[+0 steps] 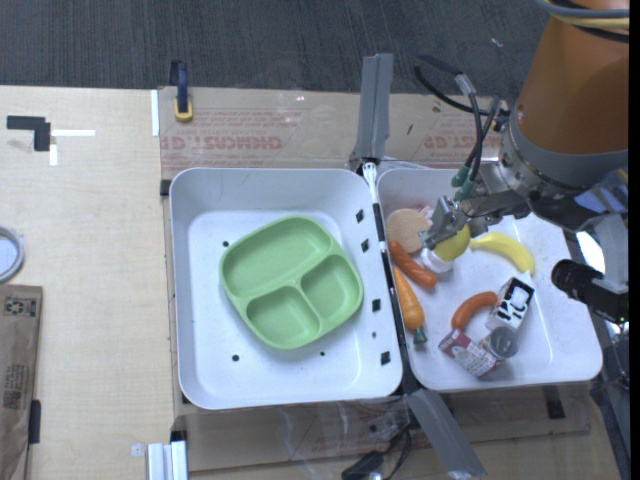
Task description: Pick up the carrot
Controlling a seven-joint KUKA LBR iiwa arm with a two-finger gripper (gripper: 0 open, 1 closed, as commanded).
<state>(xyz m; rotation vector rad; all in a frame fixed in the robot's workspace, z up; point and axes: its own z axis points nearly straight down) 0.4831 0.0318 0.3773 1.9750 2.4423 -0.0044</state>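
Note:
The carrot (pixel 408 304) is orange with a green stub at its near end. It lies lengthwise against the left wall of the right bin (pixel 560 368). My gripper (pixel 441 232) hangs low over the back left part of that bin, above a yellow-green fruit (pixel 455 247) and up and to the right of the carrot. It is apart from the carrot, and nothing shows held in it. The arm's orange band (pixel 585 63) rises at the upper right.
A red-orange sausage-like piece (pixel 413 267) lies just behind the carrot, and another (pixel 472 309) sits mid-bin. A banana (pixel 506 251), a tan round item (pixel 404 226), a white bottle (pixel 513 303) and a red packet (pixel 473 353) share the bin. A green divided plate (pixel 290 280) lies in the left bin (pixel 190 298).

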